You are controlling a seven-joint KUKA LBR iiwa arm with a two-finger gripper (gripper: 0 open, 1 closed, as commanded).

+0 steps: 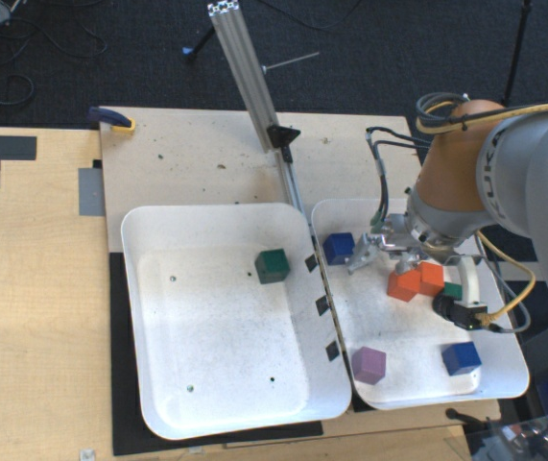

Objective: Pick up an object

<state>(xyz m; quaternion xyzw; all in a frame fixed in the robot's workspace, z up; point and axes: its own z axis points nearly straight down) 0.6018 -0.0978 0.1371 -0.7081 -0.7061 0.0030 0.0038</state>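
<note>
Camera view, read from the left, gives you first a pale wooden bench (34,286) with a few grey patches on it, and a small blue and yellow clamp (112,118) at the far corner of the lighter board behind the bins. Next you see the left bin (158,392), a shallow white tray that holds a single dark green cube (273,265) near its far right side, well apart from the walls. Behind the bins a slanted aluminium bar (247,75) rises toward the top of the frame, its foot ending near the gap between the two trays. Moving across the divider you reach the right bin (504,377). In its far left corner sits a blue cube (339,248), just beside the metal tip of the tool. Toward the near edge lies a purple cube (369,364), and further right another blue cube (462,357) close to the near right corner. An orange block (416,281) lies in the middle of this bin, right under the wrist. The gripper (389,250) hangs over that spot at the end of the grey arm (504,176), which comes in from your right with its orange band (456,176) above the wrist; you cannot tell from this angle how the claw stands, nor whether it touches the orange block. Cables loop around the wrist.
</note>
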